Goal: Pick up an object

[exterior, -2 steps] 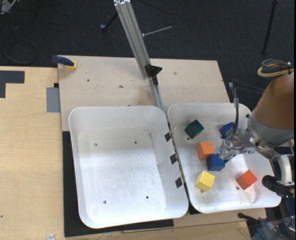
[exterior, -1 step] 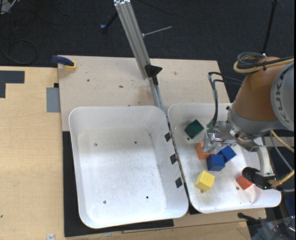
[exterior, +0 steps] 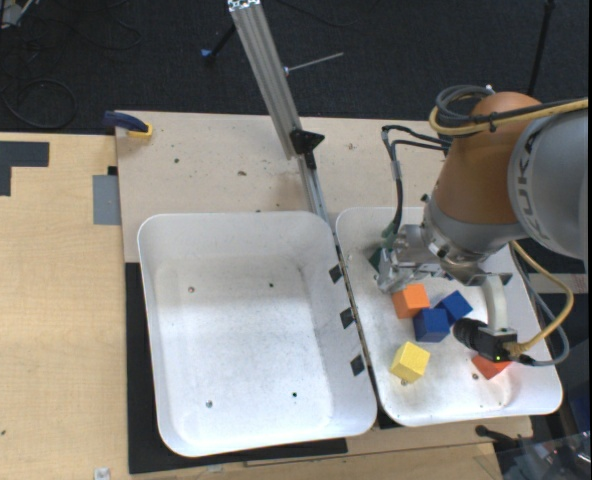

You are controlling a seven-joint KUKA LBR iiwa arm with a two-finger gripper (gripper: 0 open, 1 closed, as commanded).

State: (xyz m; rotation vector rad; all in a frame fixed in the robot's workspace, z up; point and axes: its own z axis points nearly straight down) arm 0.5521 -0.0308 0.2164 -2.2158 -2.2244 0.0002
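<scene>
Pale wooden bench against a dark floor strewn with cables, bearing a left bin (exterior: 176,268) and a right bin (exterior: 536,393), both white and shallow, side by side. Between them at the back, a slanted aluminium strut (exterior: 271,73) topped with a checkered tag; a blue and yellow clamp (exterior: 126,124) at the bench's far left corner.

In the right bin: an orange cube (exterior: 409,299), touching or nearly touching a blue cube (exterior: 431,324), with a second blue block (exterior: 457,305) just beside that; a yellow cube (exterior: 410,361) nearer the front, apart from the rest; a red block (exterior: 491,368) partly hidden under a black fitting on the arm.

Gripper (exterior: 391,266) low over the bin's back left, just behind the orange cube. Open or closed: cannot tell, with the wrist in the way. Nothing visibly held.

Likely light, rigid, small blocks with flat faces, not fragile, perhaps a little slick. Best taken across two opposite flat faces, squarely, not corner to corner. Orange cube closest but crowded by the blue one; yellow cube probably easier, with free sides all round.
</scene>
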